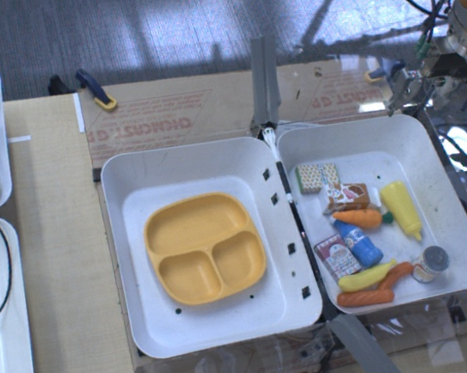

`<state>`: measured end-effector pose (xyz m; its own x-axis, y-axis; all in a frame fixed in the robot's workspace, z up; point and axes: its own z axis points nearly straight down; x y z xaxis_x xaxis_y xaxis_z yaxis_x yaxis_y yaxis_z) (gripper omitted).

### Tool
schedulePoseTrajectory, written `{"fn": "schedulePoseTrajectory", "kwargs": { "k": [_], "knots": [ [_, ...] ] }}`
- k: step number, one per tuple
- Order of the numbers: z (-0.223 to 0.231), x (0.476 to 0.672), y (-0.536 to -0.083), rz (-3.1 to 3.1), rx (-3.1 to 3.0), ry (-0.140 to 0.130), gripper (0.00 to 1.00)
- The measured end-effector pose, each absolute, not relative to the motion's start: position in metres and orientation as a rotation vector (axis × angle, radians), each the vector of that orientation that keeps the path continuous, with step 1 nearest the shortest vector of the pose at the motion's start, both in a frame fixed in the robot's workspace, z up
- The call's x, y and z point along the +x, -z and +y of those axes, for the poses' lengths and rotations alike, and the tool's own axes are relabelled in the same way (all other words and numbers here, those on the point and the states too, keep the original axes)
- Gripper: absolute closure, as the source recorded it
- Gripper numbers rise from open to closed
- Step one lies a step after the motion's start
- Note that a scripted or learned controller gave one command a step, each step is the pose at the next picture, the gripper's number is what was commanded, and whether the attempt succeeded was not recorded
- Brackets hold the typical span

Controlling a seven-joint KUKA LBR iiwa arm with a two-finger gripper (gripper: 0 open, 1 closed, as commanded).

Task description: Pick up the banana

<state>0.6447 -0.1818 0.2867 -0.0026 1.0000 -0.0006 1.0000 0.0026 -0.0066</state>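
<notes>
The banana (367, 277) is lying near the front of the right bin (438, 159), touching a hot dog (375, 292) below it and a blue bottle (362, 246) above. I am planning a descent across its middle, clear of both. The hand (415, 89) is hovering past the bin's far corner; I cannot tell its state.
</notes>
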Motion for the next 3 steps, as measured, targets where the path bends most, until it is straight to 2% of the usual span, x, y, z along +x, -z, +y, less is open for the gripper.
{"fn": "schedulePoseTrajectory", "kwargs": {
  "k": [1,2,3],
  "knots": [
    [-0.191,0.599,-0.089,-2.35,-2.081,-0.003,0.0],
    [-0.207,0.599,-0.089,-2.424,-1.996,-0.003,0.0],
    [-0.207,0.6,-0.095,-2.421,-1.996,-0.005,1.0]
  ]
}}
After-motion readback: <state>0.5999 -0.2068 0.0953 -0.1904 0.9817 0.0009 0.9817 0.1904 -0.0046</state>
